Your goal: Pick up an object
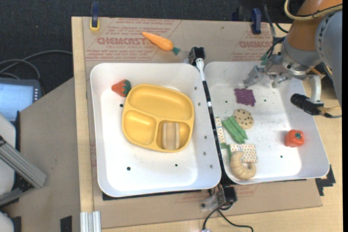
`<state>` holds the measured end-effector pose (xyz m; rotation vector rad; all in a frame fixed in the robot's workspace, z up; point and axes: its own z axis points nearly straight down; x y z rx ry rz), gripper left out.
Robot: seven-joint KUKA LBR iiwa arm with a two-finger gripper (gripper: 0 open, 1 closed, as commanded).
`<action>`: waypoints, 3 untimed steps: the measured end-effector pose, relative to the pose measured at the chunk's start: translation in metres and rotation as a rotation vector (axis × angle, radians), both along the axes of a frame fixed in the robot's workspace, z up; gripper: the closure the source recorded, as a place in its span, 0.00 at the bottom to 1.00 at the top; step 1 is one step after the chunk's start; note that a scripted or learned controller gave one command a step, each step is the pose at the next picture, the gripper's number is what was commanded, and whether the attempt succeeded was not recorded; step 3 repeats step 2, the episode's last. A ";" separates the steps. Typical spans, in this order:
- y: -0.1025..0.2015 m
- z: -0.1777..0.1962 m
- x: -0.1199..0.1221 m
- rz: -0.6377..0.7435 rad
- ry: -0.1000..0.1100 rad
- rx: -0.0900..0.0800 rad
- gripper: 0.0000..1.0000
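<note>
Nearest the camera, in the right bin (312, 163), one curled pastry (242, 166) lies at the front edge, touching a wafer (246, 150) just behind it. Behind those lies one bunch of green beans (234, 129), its long axis running from front-right to back-left, with a green block (219, 130) just to its left against the bin's wall. One speckled cookie (243, 118) touches the beans at their far end. One tomato (294, 138) sits apart toward the right side of the same bin.

In the left bin (109, 165) sits one yellow divided plate (158, 117) with three wells; a pale piece (170, 135) rests in the front right well, its length running front to back. One strawberry (121, 87) lies just beside the plate's far left corner.

Farther back in the right bin, one purple piece (245, 96) lies flat. The claw (255, 76) hangs over the far part of this bin, just behind and slightly right of the purple piece and apart from it. Nothing is seen between its prongs, and I cannot tell whether they are spread or closed. The cookie and beans lie nearer the camera than the claw; the tomato lies well to its front-right.

Farthest back, outside the bins, one carrot (159, 41) lies on the board (125, 41), its long axis running left to right, green top pointing right.
</note>
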<state>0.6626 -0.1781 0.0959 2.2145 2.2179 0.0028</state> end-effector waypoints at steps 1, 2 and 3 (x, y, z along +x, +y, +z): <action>0.028 -0.011 -0.019 -0.001 0.010 0.005 0.00; 0.027 0.004 -0.015 0.000 -0.003 0.003 1.00; 0.027 0.004 -0.015 0.000 -0.003 0.003 1.00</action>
